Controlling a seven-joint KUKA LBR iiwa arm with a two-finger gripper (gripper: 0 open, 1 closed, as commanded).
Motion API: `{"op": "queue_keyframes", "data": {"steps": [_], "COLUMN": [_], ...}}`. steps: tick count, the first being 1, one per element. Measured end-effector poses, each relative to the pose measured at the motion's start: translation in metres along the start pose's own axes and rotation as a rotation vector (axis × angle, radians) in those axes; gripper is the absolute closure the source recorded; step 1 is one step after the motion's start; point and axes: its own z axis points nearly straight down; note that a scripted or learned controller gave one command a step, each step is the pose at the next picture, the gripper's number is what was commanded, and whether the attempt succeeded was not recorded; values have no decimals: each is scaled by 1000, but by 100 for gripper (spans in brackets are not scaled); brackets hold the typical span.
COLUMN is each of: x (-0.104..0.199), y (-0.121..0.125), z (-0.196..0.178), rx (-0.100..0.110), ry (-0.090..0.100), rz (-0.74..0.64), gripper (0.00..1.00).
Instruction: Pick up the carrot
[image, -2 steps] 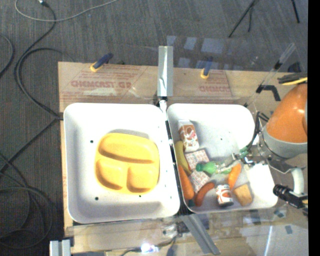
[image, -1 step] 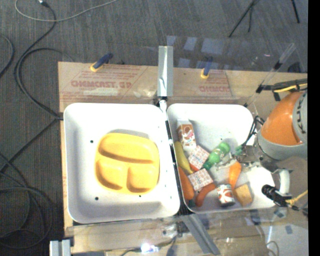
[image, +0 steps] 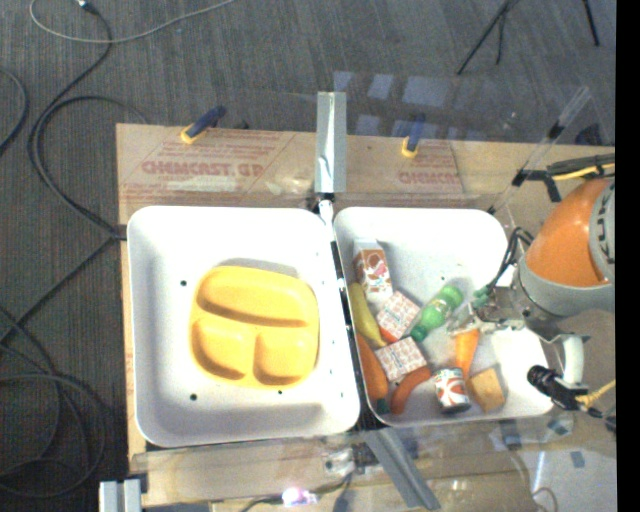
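The carrot is lying in the right bin, in its lower right part, as a short orange piece standing roughly upright in the picture, just beside the green bottle and above a tan bread-like piece. A small red and white can is resting just left of that tan piece, below the carrot. The gripper is hanging right at the carrot's upper end, close to the bottle's cap, and its metal parts are blurring into the clutter there, so whether its jaws are spread or closed is something I cannot tell, nor whether they are touching the carrot.

Further left in the same bin, two checked red and white packets are lying one above the other, a milk-style carton is sitting near the top, a yellow banana is running along the left wall, and other orange-red vegetables are lying near the bottom edge.

The arm, with its orange band, is reaching in from the right over the bin's rim. The left bin is holding a yellow divided plate near its middle
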Motion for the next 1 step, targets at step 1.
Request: {"op": "queue_keyframes", "data": {"steps": [1], "x": [26], "y": [-14], "z": [-58], "rx": [13], "ry": [-3], "rz": [5], "gripper": [100]}}
